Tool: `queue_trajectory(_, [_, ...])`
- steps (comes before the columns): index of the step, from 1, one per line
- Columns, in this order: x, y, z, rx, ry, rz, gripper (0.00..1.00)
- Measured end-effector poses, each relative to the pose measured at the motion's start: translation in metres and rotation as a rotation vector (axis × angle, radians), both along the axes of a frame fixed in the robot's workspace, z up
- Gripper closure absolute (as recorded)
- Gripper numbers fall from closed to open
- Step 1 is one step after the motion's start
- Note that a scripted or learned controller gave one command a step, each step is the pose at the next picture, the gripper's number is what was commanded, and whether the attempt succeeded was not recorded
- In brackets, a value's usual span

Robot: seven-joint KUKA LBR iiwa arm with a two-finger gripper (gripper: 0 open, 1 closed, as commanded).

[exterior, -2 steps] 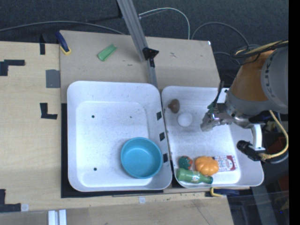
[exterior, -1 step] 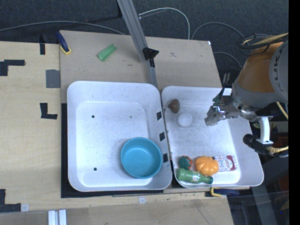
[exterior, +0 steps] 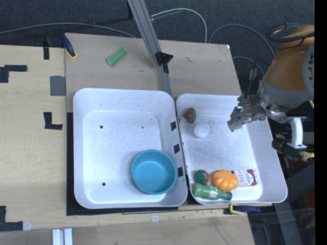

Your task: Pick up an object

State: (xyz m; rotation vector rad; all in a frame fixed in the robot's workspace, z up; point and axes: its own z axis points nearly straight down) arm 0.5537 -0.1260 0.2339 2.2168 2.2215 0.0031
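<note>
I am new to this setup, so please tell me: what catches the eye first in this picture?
Probably the blue bowl, bright against the left bin near its front right corner. Next, the orange pumpkin-like toy clustered with other small items at the right bin's front edge. The gripper hangs above that bin's far right side.

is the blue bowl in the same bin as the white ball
No, the blue bowl sits in the left bin, while the white ball lies in the right bin.
</note>
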Motion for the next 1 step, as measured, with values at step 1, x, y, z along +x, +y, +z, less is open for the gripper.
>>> queue_trajectory(1, [0.0051,0.0014,0.0433,0.000,0.000,0.000,1.00])
